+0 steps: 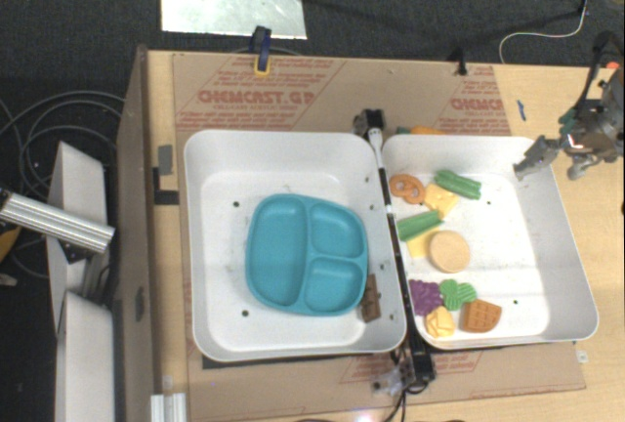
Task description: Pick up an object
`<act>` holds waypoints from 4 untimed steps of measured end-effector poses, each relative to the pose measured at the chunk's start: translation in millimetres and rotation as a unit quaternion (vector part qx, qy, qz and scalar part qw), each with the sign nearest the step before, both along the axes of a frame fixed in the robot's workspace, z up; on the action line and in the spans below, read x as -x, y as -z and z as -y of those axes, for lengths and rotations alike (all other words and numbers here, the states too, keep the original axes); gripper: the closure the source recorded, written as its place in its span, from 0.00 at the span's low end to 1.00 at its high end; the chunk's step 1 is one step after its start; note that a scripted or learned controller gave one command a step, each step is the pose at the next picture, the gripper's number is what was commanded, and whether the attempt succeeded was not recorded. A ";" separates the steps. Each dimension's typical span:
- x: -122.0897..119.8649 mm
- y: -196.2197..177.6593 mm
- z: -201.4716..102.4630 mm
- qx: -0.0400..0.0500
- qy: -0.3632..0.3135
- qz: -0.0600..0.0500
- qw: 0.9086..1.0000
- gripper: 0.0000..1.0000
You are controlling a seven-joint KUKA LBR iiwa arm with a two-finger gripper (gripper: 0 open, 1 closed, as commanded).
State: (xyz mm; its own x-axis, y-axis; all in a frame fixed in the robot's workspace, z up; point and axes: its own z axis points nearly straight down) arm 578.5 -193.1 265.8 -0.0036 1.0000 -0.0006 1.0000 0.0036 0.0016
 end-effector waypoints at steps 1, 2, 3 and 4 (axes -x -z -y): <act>-75.2 121.5 -51.9 -0.001 -0.004 0.000 1.000 0.00; -65.5 168.8 -85.0 0.001 0.001 0.003 1.000 0.00; 22.2 182.4 -90.6 -0.001 0.002 -0.005 1.000 0.00; -55.1 179.9 -85.7 0.001 -0.001 0.004 1.000 0.00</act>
